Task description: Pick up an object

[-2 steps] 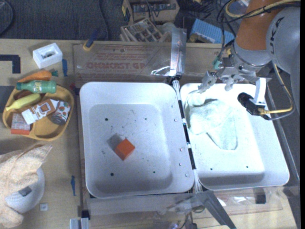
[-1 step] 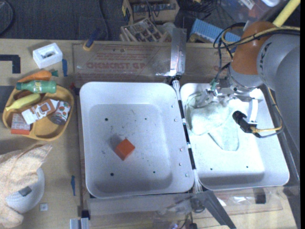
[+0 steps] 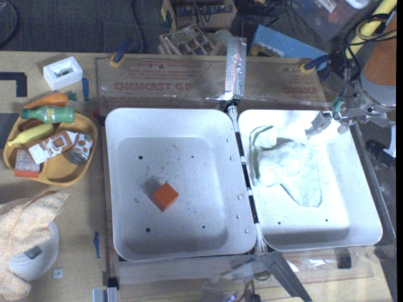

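**Arm at the right bin's far edge, cube and cloth lying loose**

An orange cube (image 3: 165,196) lies in the left bin (image 3: 126,131), a little below and left of its middle. It is blocky with no long axis, and it sits turned so one corner points toward the near rim. Its top face is bright orange, and a dark shadow lies on its upper left.

A cloth (image 3: 291,168) lies in the right bin (image 3: 352,225), pale and crumpled, with a dark green edge curling along its left side. Its long axis runs from the upper left down toward the lower right, ending in a narrower tail.

The gripper (image 3: 326,122) is over the far right corner of the right bin, above and to the right of the cloth. Nothing shows between its fingers; how far they are parted cannot be told.
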